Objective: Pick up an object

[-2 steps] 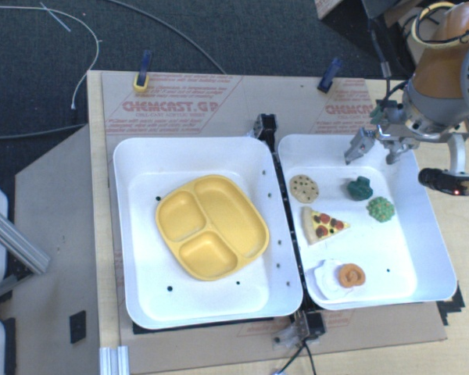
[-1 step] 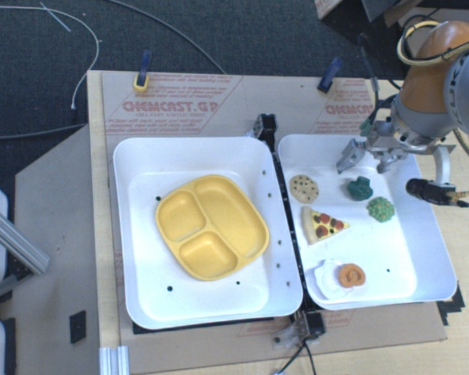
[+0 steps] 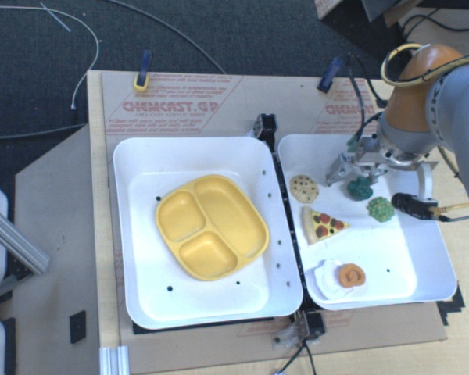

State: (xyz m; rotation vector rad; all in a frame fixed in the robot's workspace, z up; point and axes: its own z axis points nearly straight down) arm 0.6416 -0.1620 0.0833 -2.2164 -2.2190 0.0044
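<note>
My gripper (image 3: 352, 172) hangs low over the back part of the right bin (image 3: 430, 276). A small teal toy (image 3: 360, 187) lies just below and in front of it, close to its tip; I cannot tell if they touch. A green broccoli piece (image 3: 381, 208) sits a little to the right of the teal toy. To the left lie a round cookie (image 3: 303, 187) and a pizza slice (image 3: 324, 226). An orange donut (image 3: 350, 275) rests on a white scrap (image 3: 322, 278) near the bin's front edge.
The left bin (image 3: 137, 209) holds a yellow divided tray (image 3: 211, 226). A black clamp (image 3: 265, 125) sits at the back where the two bins meet. The grey arm with its orange band (image 3: 418, 92) comes in from the right.
</note>
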